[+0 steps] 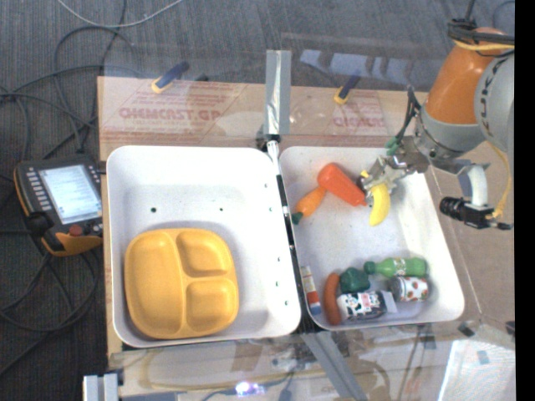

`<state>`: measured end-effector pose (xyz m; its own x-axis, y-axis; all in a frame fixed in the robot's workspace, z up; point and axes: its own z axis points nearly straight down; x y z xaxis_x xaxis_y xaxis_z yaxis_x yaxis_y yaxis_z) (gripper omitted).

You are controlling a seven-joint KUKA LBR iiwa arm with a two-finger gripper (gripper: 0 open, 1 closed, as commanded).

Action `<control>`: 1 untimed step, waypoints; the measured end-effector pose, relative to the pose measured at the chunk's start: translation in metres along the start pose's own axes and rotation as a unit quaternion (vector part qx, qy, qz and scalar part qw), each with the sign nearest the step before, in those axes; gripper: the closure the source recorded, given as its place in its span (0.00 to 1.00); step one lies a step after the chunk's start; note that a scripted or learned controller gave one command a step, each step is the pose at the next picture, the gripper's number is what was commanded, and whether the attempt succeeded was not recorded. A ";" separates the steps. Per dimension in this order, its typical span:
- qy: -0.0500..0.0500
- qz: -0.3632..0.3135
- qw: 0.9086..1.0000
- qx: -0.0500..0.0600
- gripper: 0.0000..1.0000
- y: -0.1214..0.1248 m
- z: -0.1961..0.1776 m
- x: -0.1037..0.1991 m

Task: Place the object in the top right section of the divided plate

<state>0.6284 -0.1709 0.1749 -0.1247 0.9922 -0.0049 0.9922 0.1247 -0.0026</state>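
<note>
The yellow divided plate (181, 283) lies in the lower left of the left bin (194, 167), close to that bin's near and left walls; the rest of the bin's white floor, toward the far wall and the right wall, is open; its top right section faces the ridge between the bins. The right bin (418, 224) is more crowded: a red and orange carrot-like toy (332, 187) lies in its far half, and a cluster of small bottles and cans (376, 289) lines the near wall; the middle floor is bare. The bench stands on grey carpet strewn with cables, and a handheld pendant (57, 201) sits to the left. The gripper (383, 172) hangs over the far right of the right bin; its fingers pinch the upper end of a yellow banana (379, 205), whose long axis runs nearly straight toward the near wall, its free tip pointing down the view.
</note>
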 end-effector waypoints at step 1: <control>0.003 0.024 1.000 0.000 1.00 -0.032 -0.012 0.103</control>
<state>0.5838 -0.0730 0.1867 -0.0771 0.9970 0.0009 0.9970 0.0771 -0.0028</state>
